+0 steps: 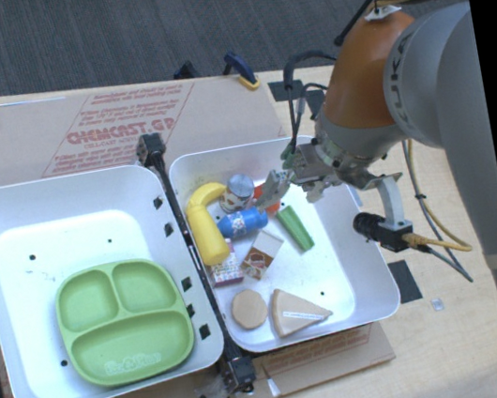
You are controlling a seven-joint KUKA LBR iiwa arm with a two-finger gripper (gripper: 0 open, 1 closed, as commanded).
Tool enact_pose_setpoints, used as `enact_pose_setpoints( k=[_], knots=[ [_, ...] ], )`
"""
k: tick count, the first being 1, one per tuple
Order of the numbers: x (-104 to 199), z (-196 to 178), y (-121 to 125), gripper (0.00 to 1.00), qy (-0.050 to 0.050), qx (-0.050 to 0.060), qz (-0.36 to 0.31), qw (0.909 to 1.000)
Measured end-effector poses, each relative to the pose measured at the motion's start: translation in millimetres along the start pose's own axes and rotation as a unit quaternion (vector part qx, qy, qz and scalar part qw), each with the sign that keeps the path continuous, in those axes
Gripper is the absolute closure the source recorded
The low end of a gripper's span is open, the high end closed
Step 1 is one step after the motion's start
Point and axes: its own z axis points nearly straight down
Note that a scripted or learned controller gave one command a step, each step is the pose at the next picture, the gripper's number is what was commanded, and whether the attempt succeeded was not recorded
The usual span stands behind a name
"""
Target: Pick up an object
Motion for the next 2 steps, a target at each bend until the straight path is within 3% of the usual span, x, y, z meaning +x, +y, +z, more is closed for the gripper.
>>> enact_pose_setpoints(
  k=[1,2],
  knots=[
    [-16.2,98.4,-69.2,0.0,0.001,0.002,-0.001,1.0],
    [-16.2,87.6,-68.0,1.0,0.0,0.001,-0.004,1.0]
  ],
)
